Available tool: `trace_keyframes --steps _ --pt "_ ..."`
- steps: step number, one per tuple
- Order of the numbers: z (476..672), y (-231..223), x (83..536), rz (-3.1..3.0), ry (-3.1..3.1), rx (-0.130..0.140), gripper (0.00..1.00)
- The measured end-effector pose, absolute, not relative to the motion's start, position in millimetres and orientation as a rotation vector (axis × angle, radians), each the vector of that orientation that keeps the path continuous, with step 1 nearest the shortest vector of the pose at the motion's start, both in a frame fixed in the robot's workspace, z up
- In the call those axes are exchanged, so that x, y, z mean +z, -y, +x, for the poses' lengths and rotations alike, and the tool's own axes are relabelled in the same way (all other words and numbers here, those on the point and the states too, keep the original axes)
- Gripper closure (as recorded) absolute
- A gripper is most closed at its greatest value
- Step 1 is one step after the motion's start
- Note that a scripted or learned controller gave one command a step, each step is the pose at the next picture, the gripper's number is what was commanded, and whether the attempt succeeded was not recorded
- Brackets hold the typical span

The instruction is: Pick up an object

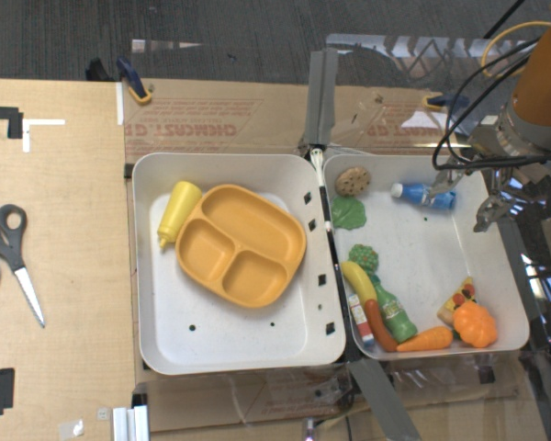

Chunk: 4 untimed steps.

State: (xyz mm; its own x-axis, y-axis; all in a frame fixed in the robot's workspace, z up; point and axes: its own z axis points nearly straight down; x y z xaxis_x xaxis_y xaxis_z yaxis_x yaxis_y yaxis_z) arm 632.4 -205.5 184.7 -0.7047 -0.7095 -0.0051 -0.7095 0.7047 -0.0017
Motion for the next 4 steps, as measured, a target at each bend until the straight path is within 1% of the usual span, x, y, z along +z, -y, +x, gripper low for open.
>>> trace_keyframes --steps 1,2,3,4 --pt "660.8 166.3 94.0 -1.339 -2.834 -0.001 0.00" --pt "661.4 185.0 95.9 -1.429 -2.787 -0.006 0.00" --pt "663.5 184.6 107.7 -1.419 -2.782 -0.009 1.00" --pt "660.6 220.7 152.7 -2.241 -2.191 -0.004 1.00"
